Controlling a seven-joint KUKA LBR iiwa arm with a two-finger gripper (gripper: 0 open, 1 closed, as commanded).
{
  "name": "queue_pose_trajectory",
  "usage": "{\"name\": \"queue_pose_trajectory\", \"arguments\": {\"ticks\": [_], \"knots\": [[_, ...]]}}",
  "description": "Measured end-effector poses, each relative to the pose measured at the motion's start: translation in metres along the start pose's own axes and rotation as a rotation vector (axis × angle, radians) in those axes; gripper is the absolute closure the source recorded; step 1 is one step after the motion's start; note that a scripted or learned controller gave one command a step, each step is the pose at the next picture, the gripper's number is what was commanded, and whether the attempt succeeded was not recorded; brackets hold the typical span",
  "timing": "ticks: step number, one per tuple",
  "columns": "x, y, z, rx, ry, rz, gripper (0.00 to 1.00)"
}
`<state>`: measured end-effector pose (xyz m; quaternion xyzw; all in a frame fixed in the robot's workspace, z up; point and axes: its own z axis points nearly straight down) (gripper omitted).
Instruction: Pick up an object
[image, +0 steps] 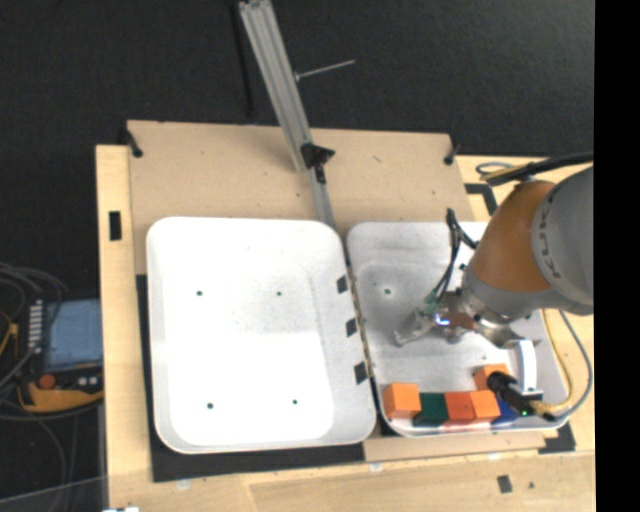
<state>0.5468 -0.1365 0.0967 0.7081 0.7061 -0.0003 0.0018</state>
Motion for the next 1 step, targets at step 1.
{"name": "queue_pose_trajectory", "arguments": {"ticks": [1], "knots": [[-0.0006, 0.0013, -0.0128, -0.005, 0.002, 0.010, 1.00]]}}
